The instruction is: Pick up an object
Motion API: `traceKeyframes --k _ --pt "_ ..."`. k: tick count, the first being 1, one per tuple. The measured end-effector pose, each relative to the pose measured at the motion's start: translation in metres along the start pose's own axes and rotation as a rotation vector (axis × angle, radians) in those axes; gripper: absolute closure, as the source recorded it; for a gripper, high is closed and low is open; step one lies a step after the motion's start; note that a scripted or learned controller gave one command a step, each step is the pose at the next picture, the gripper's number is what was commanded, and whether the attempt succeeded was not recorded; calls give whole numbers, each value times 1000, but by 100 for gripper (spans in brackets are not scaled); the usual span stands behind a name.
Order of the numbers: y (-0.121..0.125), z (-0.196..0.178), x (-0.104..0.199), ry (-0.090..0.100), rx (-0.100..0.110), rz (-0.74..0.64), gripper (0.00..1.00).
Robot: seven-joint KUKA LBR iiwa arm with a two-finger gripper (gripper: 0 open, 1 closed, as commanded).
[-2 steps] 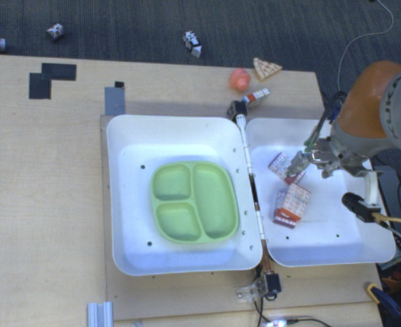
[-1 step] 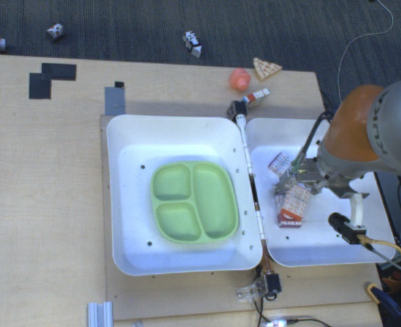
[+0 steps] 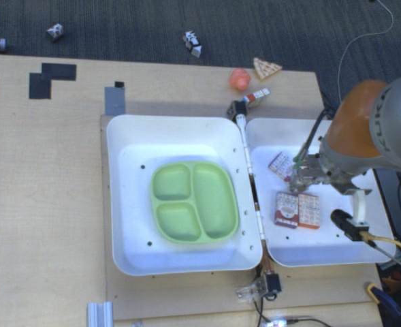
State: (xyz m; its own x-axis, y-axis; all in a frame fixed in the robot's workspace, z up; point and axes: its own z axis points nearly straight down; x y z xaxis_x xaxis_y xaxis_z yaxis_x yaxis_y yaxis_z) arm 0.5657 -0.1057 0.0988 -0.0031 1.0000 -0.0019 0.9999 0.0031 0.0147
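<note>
In the right bin [image 3: 323, 251] lie a small pale red packet [image 3: 280, 163] and, just below it, a red and white box [image 3: 297, 210] lying flat. My gripper [image 3: 299, 180] hangs over the gap between the two, its tip close above the top edge of the box. Nothing shows between its fingers. The grey arm with its orange band [image 3: 353, 125] reaches in from the right and covers the bin's right part. The left bin [image 3: 139, 251] holds a green divided plate [image 3: 193, 201].
On the bench behind the bins lie a small orange-red ball [image 3: 239, 79], a wedge-shaped tan piece [image 3: 267, 67] and a small red and white tube [image 3: 256, 97]. Cables and clips sit at the front edge between the bins [image 3: 261, 288].
</note>
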Motion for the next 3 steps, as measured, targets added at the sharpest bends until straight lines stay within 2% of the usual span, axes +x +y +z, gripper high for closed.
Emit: traceKeyframes --k 1,3 --pt "106 -100 -41 0 5 -1 100" --pt "109 -121 -39 -1 -1 -12 100"
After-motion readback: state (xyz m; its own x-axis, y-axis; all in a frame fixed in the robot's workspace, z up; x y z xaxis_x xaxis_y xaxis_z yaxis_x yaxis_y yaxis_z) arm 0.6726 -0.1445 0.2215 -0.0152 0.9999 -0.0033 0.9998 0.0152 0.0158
